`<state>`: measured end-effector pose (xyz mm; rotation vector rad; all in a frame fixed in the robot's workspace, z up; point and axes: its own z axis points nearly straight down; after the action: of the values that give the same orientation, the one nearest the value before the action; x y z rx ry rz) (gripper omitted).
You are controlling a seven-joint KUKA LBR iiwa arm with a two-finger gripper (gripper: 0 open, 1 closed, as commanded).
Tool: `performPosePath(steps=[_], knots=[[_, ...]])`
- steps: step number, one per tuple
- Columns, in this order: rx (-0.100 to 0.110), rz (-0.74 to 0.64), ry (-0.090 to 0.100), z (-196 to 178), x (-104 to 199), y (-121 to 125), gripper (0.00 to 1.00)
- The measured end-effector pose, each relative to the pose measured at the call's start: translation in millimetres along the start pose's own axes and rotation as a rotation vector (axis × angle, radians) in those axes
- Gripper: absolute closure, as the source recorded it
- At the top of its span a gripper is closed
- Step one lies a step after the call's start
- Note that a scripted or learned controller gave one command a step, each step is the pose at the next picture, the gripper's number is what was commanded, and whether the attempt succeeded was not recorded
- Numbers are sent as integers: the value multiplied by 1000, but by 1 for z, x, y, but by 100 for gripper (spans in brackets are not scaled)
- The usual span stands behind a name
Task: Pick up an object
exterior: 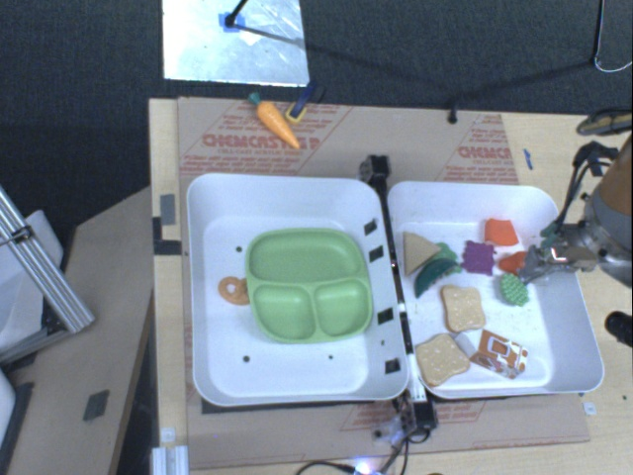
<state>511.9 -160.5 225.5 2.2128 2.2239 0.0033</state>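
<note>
So from my remote seat I'm looking down at the two shallow white bins. The left white bin (213, 265) has a pale green plastic divided plate (309, 283) in the middle and a small tan pretzel-shaped ring (233, 290) just beside the plate's left edge. The right white bin (574, 339) holds the toy food: a tan wedge-shaped sandwich piece (419, 249), a dark green leafy piece (435, 269), a purple blocky piece (479, 256), an orange-red block (500, 232), a small red piece (511, 261), a bright green knobbly piece (512, 289), two tan bread slices (462, 308) (441, 358) and a brown-and-white waffle-like square (501, 352).

The arm's gripper (539, 262) sits low at the right bin's right side, right by the red and knobbly green pieces. Whether it's grabbing anything, I honestly can't tell.

Outside the bins, an orange toy carrot (278, 124) lies on the cardboard sheet (435, 137) behind them.
</note>
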Motion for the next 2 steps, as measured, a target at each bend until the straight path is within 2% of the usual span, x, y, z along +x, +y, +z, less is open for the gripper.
performPosePath(steps=[2], knots=[[1,-5,2,12,86,48,100]])
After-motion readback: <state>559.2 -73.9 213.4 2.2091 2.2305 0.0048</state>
